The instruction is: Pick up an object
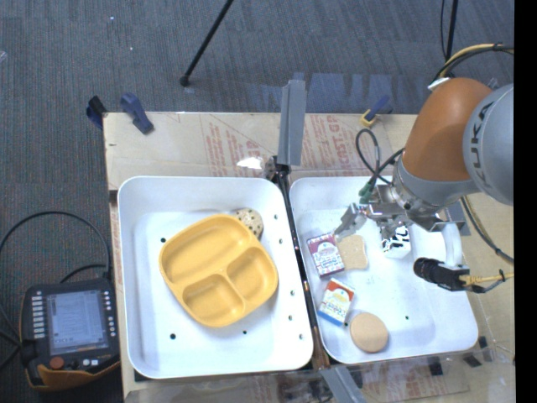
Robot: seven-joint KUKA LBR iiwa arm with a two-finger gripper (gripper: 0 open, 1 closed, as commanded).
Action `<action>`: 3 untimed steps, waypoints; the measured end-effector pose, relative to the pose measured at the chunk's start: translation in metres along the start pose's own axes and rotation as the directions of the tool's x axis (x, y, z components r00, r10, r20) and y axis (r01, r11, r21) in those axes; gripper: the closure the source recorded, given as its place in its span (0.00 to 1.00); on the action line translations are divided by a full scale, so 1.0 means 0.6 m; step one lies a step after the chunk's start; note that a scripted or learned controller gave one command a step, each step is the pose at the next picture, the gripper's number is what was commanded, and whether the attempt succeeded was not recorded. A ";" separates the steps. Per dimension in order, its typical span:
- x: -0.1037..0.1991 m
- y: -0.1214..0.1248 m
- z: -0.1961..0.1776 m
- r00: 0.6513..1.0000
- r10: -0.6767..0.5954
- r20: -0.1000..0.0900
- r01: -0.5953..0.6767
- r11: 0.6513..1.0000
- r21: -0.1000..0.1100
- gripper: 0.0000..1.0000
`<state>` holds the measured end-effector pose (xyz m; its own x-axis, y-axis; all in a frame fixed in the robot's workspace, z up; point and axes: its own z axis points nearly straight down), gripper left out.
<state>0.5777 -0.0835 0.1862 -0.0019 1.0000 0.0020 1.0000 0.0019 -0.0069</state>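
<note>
My gripper (370, 224) hangs over the back half of the right bin (436, 326), under the grey and orange wrist. Just below it lie a tan bread slice (354, 252) and a maroon packet (325, 254) side by side. A small black-and-white object (396, 241) sits right beside the gripper, to its right. Nearer the front are a red and yellow box (337, 301) and a round tan biscuit (369, 332). I see nothing held.
The left bin (143, 326) holds a yellow divided plate (218, 271) with a speckled cookie (249, 220) at its far edge. A grey post (292, 133) stands behind the divide between the bins. A black cable end (440, 273) hangs over the right bin's right side.
</note>
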 end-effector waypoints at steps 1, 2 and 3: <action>0.001 0.023 0.155 1.000 0.019 -0.003 -0.019 1.000 -0.014 0.00; 0.000 0.028 0.135 1.000 0.026 -0.007 -0.026 0.999 -0.020 1.00; -0.081 -0.041 0.085 0.984 -0.180 0.000 0.180 0.984 -0.002 1.00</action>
<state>0.5530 -0.1319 0.1352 -0.1817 0.9833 0.0030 0.9833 0.1817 -0.0042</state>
